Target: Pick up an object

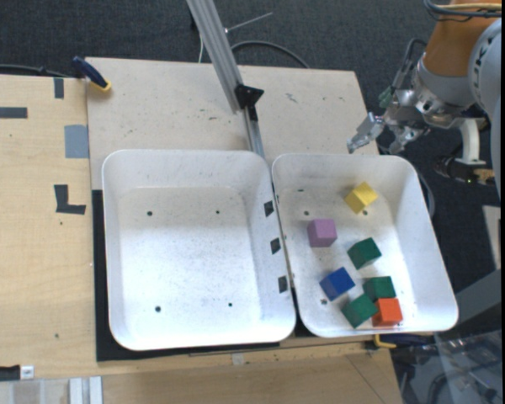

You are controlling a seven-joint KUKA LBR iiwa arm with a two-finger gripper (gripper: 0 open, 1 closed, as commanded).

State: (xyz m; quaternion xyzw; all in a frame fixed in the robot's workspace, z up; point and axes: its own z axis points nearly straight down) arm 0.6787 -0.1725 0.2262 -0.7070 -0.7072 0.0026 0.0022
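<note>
2 fingers point(364, 135) spread open and empty above the right bin's point(427, 225) far rim.

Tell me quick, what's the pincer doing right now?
Pincer: above the right bin's far rim, holding nothing; open or closed cannot be told.

You are looking at a metal pole point(215, 40) leaning over the bench point(151, 108). A blue and yellow clamp point(91, 73) is sitting at its back left, near grey tape point(77, 141).
</note>
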